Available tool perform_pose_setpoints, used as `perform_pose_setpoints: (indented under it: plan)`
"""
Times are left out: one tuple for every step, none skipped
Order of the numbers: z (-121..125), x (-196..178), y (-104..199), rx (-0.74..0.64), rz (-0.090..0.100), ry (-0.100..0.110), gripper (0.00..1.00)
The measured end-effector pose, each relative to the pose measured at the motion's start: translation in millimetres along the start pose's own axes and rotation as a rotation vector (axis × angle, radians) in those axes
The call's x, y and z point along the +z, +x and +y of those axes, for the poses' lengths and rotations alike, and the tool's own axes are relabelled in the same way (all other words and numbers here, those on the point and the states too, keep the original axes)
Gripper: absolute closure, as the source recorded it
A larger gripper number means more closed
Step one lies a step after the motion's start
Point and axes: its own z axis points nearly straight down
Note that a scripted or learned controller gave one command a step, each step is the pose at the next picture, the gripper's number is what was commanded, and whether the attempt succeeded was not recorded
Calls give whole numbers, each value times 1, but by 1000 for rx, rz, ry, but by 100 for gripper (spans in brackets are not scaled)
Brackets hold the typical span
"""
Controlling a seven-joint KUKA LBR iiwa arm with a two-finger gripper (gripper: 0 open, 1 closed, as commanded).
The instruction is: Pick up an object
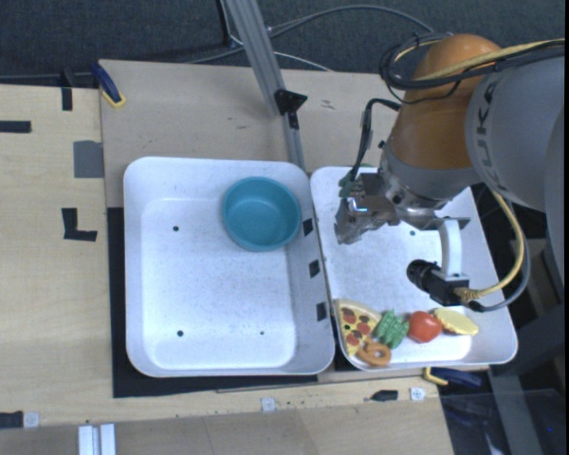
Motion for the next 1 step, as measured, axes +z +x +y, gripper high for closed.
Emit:
perform_pose_setpoints:
  plan:
    - [7, 9, 52, 1, 0, 1, 100]
